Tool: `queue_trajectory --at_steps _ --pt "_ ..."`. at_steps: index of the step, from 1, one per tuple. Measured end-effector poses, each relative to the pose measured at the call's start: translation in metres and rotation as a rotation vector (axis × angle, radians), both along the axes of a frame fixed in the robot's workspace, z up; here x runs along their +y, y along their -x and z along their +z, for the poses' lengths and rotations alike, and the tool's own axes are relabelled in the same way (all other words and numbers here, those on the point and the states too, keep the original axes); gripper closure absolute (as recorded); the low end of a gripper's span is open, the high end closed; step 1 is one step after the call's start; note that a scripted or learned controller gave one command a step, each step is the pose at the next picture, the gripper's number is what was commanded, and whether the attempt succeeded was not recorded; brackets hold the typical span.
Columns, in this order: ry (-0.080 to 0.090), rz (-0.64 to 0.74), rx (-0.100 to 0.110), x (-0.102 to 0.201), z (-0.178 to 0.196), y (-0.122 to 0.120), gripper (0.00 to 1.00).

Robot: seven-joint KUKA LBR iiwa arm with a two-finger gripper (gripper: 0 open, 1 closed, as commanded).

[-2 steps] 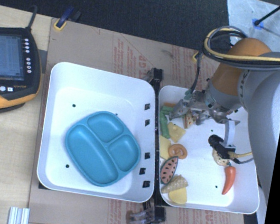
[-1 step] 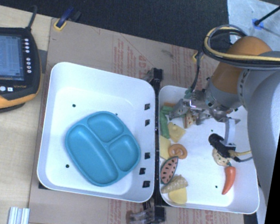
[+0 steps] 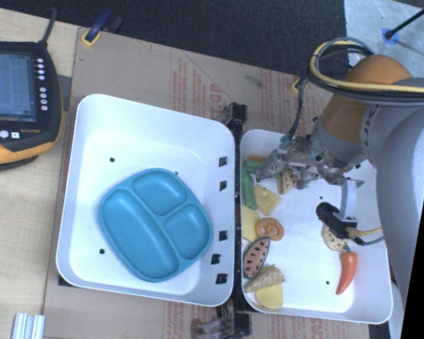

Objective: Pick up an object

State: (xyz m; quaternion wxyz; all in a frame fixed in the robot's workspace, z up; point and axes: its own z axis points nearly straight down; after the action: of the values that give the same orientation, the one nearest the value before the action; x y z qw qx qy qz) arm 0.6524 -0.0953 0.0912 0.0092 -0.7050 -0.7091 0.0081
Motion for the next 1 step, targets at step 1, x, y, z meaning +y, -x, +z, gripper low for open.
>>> queue_trajectory --at_steps 1 --pt "-0.001 -0.001 -0.001 -0.0016 -0.0001 -0.0003 0.0"
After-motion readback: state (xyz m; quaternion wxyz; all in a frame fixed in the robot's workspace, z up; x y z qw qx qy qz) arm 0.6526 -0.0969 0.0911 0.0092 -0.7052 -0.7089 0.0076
